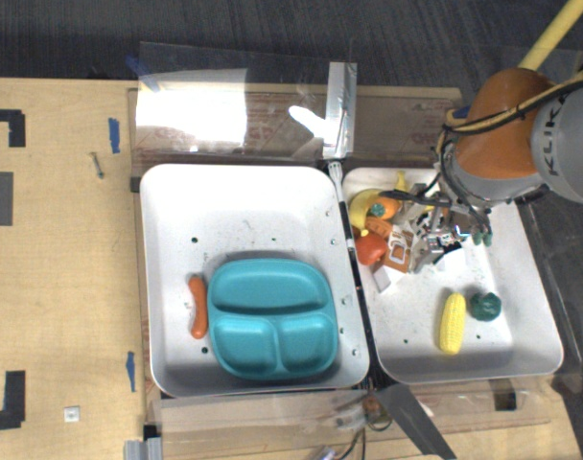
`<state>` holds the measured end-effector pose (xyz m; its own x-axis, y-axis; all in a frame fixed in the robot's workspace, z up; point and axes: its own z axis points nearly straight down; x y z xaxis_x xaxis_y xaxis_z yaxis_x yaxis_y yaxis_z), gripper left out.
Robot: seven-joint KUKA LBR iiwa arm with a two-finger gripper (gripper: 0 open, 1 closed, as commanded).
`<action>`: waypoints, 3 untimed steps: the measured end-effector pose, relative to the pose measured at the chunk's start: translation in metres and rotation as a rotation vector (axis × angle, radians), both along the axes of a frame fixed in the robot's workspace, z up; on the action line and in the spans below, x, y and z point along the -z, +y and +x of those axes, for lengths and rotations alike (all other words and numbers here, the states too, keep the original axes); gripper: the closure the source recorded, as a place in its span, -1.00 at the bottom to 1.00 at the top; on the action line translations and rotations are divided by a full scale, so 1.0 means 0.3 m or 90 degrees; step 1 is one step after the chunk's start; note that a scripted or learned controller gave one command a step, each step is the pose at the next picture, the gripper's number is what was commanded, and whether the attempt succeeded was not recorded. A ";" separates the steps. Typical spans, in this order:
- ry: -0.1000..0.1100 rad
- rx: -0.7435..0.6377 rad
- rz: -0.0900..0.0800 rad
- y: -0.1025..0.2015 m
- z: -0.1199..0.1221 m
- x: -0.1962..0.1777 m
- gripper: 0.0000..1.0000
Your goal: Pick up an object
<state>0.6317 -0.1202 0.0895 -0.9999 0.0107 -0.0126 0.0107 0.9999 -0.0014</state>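
My gripper (428, 242) hangs low in the right bin (522, 343), at its upper middle, right beside a pile of small toys. The pile holds a yellow piece (365, 201), an orange piece (380, 226), a red-orange piece (371, 249) and a brown-and-white block (399, 254). The block lies against the gripper's left side. A yellow corn cob (452, 322) and a dark green round object (484, 306) lie apart, lower in the same bin. The wrist and cables hide the fingertips.
The left bin (176, 199) holds a teal divided tray (272, 317) with an orange sausage-like toy (198, 307) at its left. A clear plastic sheet and metal bracket (338, 108) stand behind the bins. The arm's orange band (502, 123) hangs over the right bin's top.
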 end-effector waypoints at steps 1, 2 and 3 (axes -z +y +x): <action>0.000 0.061 0.001 0.065 -0.192 -0.004 -1.00; -0.002 0.076 0.000 -0.012 -0.426 -0.004 -1.00; -0.002 0.116 0.001 -0.121 -0.203 -0.001 -1.00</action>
<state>0.5706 -0.1565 0.0897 -0.9813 0.1918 -0.0159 0.1918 0.9814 0.0008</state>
